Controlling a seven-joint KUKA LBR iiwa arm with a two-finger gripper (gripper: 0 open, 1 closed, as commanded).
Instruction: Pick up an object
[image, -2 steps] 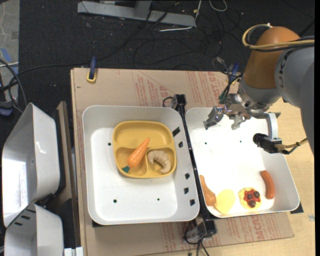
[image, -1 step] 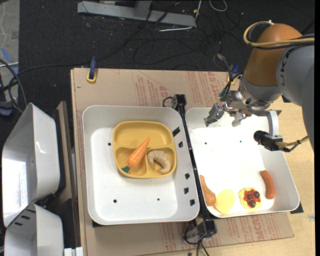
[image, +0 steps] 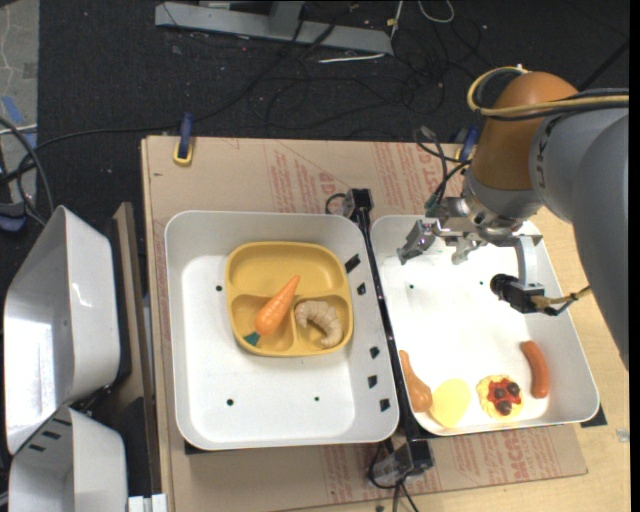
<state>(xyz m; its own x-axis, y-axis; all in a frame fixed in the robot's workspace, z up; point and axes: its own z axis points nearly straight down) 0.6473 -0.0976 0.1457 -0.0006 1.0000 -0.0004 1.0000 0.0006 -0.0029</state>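
Dark floor with loose cables surrounds a cardboard-topped bench (image: 300, 170) that carries two white bins side by side. Inside the left bin (image: 200, 390) sits a yellow divided plate (image: 245, 265) holding a toy carrot (image: 277, 305) and a pale shrimp (image: 322, 320). At the near edge of the right bin (image: 470, 300) lie a drumstick (image: 413, 382), a yellow disc (image: 451, 400), a small tart (image: 501, 395) and a sausage (image: 538, 368).

At the far end of the right bin the arm (image: 560, 130) hangs over the white floor, its gripper (image: 440, 240) above bare plastic with nothing between its fingers. From this angle it cannot be told whether the gripper is spread or closed.

Judging by this, the pick is at its opening step: no object has been taken, and the gripper stands well apart from all the toys. The nearest candidates appear to be those in the right bin, at its near edge. The next move would call for travelling toward that edge, lining up over one item such as the sausage, which lies clear of its neighbours, then descending with the jaws wide enough to straddle it. The disc and tart lie close together, so a grab there risks nudging both.
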